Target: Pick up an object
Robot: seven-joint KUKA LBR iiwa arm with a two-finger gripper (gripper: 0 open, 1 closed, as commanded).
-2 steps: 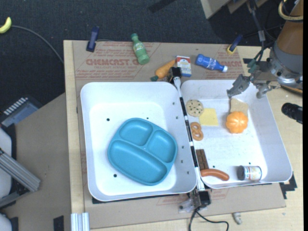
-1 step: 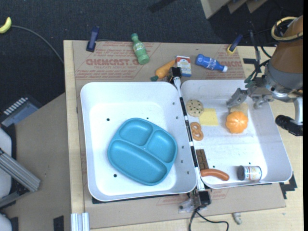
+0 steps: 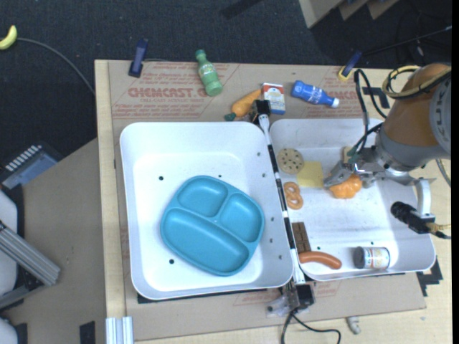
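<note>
My gripper (image 3: 351,173) reaches down into the right bin (image 3: 401,131) from the right, directly over an orange fruit-like toy (image 3: 346,188) near the bin's middle. The gripper's tip touches or nearly touches the top of the toy, which looks to rest on the bin floor. Just left of it lie a yellow cheese slice (image 3: 310,173), a round cookie (image 3: 290,160) and a pretzel (image 3: 292,194). Along the bin's front edge lie a sausage (image 3: 320,259), a brown bar (image 3: 299,236) and a small jar (image 3: 371,257) on its side.
The left bin (image 3: 143,156) holds a blue divided plate (image 3: 211,224). Behind the bins on the bench lie a green bottle (image 3: 209,74), a carrot (image 3: 247,102), a small carton (image 3: 273,97) and a blue bottle (image 3: 314,94). Cables hang by the arm at right.
</note>
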